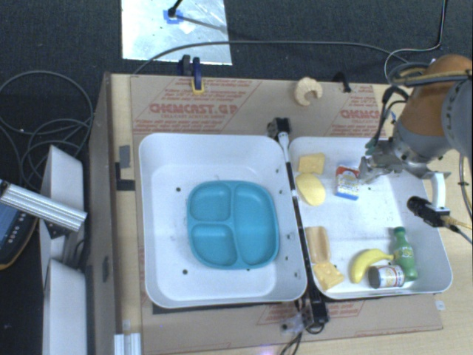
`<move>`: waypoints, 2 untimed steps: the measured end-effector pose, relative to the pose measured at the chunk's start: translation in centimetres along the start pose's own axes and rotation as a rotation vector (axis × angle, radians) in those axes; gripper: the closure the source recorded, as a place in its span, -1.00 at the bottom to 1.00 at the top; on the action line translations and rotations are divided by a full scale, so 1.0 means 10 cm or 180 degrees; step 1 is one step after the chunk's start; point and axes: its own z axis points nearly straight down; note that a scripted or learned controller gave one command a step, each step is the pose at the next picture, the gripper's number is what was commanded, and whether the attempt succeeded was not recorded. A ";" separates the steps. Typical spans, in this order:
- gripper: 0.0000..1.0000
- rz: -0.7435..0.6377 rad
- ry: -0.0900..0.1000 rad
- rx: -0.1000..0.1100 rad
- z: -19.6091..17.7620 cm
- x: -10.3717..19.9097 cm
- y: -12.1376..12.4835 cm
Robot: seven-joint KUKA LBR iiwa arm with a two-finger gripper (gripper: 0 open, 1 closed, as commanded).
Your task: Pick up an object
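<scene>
The right bin [429,231] holds several items. A small red, white and blue carton [346,183] lies near its back middle. My gripper [368,166] hangs just right of and above this carton, close to its upper right corner, with the grey arm [432,124] reaching in from the right. A pale yellow block [311,163] and a lemon [312,191] lie at the bin's left. A bread slice [317,242] and a cheese wedge [328,274] sit at the front left. A banana [367,262], a can [386,276] and a green bottle [403,251] cluster at the front right.
The left bin [159,198] carries a blue divided plate [232,223]. A beige lump [309,91] rests on the cardboard behind the bins. A black part of the arm [429,213] juts over the right bin's right side. Cables run along the bench's back.
</scene>
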 end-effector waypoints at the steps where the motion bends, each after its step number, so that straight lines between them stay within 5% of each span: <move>1: 1.00 -0.0005 -0.0003 -0.0012 -0.38 -0.38 0.43; 2: 1.00 -0.0014 0.0006 -0.0012 -0.88 0.32 0.43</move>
